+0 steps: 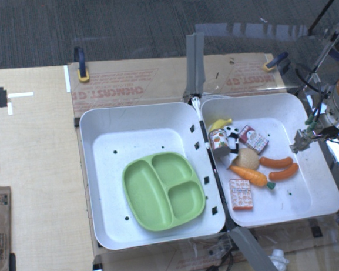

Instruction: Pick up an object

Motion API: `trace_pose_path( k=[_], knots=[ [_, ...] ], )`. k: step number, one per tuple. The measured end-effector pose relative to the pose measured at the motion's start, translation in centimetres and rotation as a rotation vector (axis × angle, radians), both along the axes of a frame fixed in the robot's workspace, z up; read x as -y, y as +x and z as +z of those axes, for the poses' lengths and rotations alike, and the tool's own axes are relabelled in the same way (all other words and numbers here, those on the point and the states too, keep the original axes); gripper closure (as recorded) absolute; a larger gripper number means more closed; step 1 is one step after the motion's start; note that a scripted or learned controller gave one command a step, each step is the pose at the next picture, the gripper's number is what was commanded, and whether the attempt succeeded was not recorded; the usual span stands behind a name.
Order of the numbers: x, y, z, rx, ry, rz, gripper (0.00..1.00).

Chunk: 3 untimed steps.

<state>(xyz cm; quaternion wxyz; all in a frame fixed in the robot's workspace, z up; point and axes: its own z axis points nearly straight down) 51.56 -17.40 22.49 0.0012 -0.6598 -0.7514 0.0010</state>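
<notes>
Stock as I read it from my station: two white bins side by side on the surface, left bin (95,168) carrying one green divided plate (163,189), right bin (317,201) carrying the loose items. These sit bunched toward the right bin's left half, likely tipped in together rather than laid out: a yellow piece (220,123) at the top, a small can (218,138) below it, a red-and-white packet (253,139), a tan roll (247,159), a carrot (249,175), two sausages (280,167) to its right, and a small red carton (241,194) lying flat lowest. The gripper (302,140) sits at the right bin's right rim, reaching in from the right; whether it is spread or pressed together I cannot tell at this size, and nothing is visibly held. Nearest candidate: the sausages, just left of and slightly below it, with bare bin floor between. I judge them the easiest pick, being apart from the tighter cluster.
</notes>
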Motion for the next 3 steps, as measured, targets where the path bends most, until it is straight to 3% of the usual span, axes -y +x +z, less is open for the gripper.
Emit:
trace_pose_path(
  k=[1, 2, 3],
  knots=[
    [0.0, 0.0, 0.0, 0.0, 0.0, 0.0, 0.0],
    [-1.8, 0.5, -12.6, 0.019, -0.004, 0.093, 0.0],
    [-1.4, 0.4, -11.7, 0.019, -0.01, 0.086, 1.0]
  ],
)
